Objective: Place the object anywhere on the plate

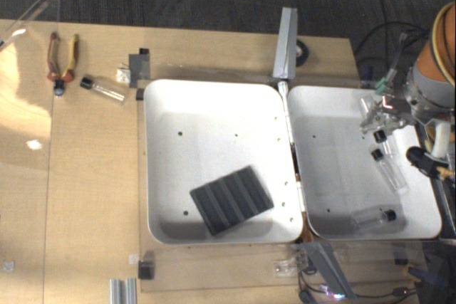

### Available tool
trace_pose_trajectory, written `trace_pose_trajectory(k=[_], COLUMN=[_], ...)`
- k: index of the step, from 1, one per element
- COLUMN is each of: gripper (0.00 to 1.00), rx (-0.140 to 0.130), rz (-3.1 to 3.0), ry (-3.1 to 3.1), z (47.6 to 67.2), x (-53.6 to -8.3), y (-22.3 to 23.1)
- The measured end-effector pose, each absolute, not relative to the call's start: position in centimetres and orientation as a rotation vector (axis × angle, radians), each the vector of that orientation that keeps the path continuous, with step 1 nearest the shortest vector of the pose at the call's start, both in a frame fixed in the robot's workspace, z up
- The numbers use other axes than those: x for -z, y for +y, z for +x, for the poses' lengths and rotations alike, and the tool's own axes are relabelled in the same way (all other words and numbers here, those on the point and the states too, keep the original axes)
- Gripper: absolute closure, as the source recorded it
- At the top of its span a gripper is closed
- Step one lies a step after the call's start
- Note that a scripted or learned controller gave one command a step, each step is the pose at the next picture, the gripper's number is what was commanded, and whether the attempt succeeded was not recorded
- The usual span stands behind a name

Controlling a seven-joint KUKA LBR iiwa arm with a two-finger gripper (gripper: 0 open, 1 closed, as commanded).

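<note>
A dark ribbed plate (231, 200) lies tilted in the left bin (171, 117), towards its front. In the right bin (328, 153), a clear vial with a black cap (389, 169) lies near the right wall. A second clear vial (374, 217) rests by the front wall. My gripper (377, 121) hangs over the right bin's far right part, just above the capped end of the first vial. The grey arm with its orange band (438, 57) comes in from the right edge behind it.
On the bench left of the bins lie red-handled pliers (61, 59) and another small vial (104, 89). A grey metal post (286, 45) stands behind the seam between the bins. Cables run at the back right and along the front edge.
</note>
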State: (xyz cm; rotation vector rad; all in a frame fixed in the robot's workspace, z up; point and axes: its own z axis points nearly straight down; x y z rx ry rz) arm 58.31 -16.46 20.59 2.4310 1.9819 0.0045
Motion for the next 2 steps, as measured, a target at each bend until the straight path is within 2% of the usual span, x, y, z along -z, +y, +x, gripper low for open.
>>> trace_pose_trajectory(k=[1,2], gripper=[1.0,1.0], rx=[-0.005,-0.006], rz=[1.943,1.497], ry=[2.463,2.754], z=[63.3,67.0], x=[-17.6,-18.7], y=[-10.4,-4.9])
